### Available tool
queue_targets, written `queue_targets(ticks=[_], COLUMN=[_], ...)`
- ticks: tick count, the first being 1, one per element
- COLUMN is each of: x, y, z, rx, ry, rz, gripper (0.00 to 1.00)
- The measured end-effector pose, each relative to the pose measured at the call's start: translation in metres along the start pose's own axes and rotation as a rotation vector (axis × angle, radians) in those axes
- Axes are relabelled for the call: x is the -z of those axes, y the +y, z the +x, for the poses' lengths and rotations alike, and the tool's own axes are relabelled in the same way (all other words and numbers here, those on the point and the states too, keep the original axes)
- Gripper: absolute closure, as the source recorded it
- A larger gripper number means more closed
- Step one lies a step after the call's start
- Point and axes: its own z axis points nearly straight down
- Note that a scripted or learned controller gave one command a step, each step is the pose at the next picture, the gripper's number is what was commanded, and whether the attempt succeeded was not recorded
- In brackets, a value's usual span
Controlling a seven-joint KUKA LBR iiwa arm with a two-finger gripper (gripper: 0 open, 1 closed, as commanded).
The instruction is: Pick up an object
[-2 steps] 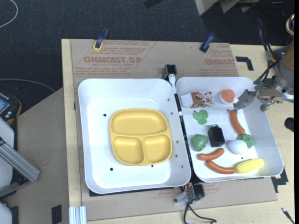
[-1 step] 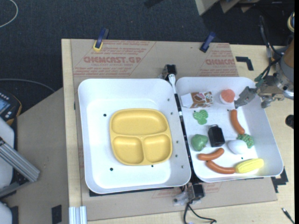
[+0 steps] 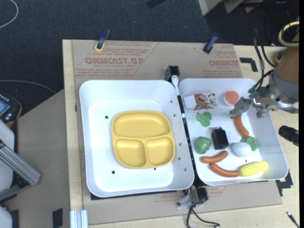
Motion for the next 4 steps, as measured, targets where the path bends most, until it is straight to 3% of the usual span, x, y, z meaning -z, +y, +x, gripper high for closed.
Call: queue_targets(ticks=[2,3,4], x=[-0.103,-0.089,-0.027], y=[-0.007,-0.006,-0.01], z=[-0.007,-0.008,-0.012], rx=[-0.001,-0.002,-0.001], ry=[0.0,-0.003,-0.005], rz=[0.0,-0.007,-0.012], gripper=[0.0,1.0,1.0])
